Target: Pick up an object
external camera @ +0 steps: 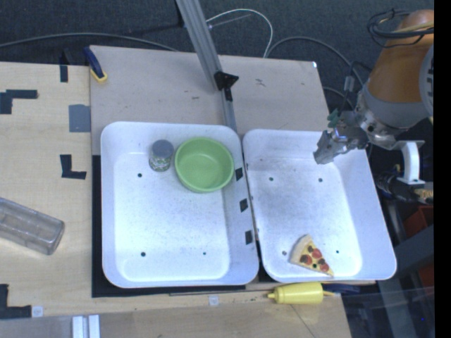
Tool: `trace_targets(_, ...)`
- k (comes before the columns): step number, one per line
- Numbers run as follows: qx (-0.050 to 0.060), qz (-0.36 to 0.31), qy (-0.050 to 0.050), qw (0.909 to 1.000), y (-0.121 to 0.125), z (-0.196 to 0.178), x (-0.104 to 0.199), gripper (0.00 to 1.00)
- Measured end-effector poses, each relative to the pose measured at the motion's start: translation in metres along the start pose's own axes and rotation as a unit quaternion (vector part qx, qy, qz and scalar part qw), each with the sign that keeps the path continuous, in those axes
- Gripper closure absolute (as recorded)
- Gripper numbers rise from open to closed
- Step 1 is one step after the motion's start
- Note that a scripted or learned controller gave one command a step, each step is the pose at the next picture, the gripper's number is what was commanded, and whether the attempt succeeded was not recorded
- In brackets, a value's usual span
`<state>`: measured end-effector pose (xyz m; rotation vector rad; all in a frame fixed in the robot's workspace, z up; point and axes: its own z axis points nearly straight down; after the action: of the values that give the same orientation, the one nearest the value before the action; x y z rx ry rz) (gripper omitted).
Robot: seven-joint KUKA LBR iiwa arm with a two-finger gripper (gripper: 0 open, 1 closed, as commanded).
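Arm poised over the right bin's far edge, nothing picked yet.

From the fixed overhead camera, the grey two-finger gripper (328,148) hangs above the upper right corner of the right shallow white plastic bin (366,203); whether its jaws are parted cannot be told, and nothing is seen between them. The nearest candidate, a flat toy pizza slice (309,255), lies well apart near the front wall, so a descent here would likely close on bare floor. Its thinness also invites slipping. A round green bowl (204,164) and small grey-lidded jar (161,155) sit in the left white bin (113,210).
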<state>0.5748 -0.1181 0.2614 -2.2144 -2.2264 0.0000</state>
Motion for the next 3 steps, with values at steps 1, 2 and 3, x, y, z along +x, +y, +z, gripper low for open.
trace_targets(1, 0.001, -0.001, 0.000, 1.0000, -0.020, 0.011, 0.060, 1.00)
trace_targets(2, 0.002, 0.000, 0.000, 1.0000, -0.037, 0.029, 0.112, 1.00)
trace_targets(3, 0.002, 0.000, 0.000, 1.0000, -0.049, 0.036, 0.155, 1.00)
